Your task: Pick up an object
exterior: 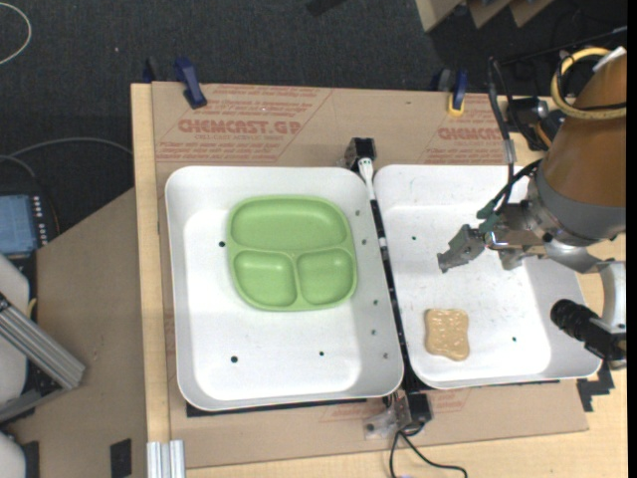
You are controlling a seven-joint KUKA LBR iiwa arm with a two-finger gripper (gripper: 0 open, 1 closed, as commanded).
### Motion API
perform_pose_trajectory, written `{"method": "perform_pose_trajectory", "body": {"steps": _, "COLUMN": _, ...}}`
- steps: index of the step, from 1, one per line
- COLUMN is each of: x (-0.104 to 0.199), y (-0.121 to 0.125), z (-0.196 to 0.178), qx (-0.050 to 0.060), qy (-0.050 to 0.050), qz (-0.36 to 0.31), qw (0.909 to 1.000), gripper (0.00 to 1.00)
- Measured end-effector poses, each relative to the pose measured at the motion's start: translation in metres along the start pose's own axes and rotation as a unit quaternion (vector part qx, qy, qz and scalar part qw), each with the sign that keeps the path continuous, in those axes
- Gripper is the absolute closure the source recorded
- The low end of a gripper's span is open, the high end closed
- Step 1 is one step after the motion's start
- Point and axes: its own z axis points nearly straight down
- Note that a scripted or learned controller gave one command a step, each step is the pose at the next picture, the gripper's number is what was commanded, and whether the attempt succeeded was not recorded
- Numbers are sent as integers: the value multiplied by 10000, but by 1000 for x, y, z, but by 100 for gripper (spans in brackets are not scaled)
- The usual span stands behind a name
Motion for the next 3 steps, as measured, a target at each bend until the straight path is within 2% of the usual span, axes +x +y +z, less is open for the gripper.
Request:
{"method": "perform_pose_trajectory", "body": {"steps": 1, "x": -3, "y": -1, "z": -2, "qx": 56, "qy": -6, "qz": 31, "qw": 10000, "gripper": 100}}
{"method": "perform_pose_trajectory", "body": {"steps": 2, "x": 51, "y": 2, "z": -109, "qx": 6, "qy": 8, "qz": -5, "qw": 10000, "gripper": 100}}
{"method": "perform_pose_trajectory", "body": {"steps": 3, "x": 102, "y": 1, "z": -112, "qx": 57, "qy": 2, "qz": 7, "qw": 10000, "gripper": 100}}
